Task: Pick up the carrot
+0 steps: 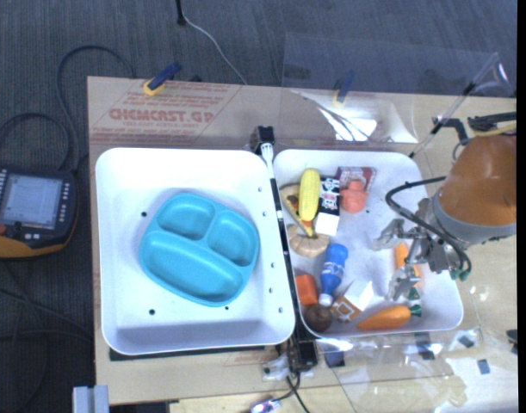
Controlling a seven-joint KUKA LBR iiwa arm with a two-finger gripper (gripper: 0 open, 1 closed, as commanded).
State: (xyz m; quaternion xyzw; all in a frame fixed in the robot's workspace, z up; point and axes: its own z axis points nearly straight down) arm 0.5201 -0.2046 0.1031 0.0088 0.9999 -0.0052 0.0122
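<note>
The carrot lies on its side near the front edge of the right bin, its thick end toward the right wall and its tip toward the bin's middle, with a small green thing at its thick end. Just above it hangs the tool, reaching in from the right on the grey arm with its orange band; the metal fingers point down toward the bin floor close to the carrot's thick end, but how far apart they stand cannot be told, and nothing can be seen gripped between them. A small orange patch shows beside the tool, and whether it belongs to the tool or to a thing in the bin is unclear. Left of the carrot are a white scrap and a dark brown round thing in the front corner, with an orange can just behind that. A blue bottle with a white cap stands tilted near the bin's middle. Behind it a yellow banana lies lengthwise, with a black and white box and a tan disc near it, and a salmon-pink thing lies toward the back. The left bin holds a blue divided plate, set at a slant. Both bins rest on the tabletop, and a pendant lies on the floor far left.
</note>
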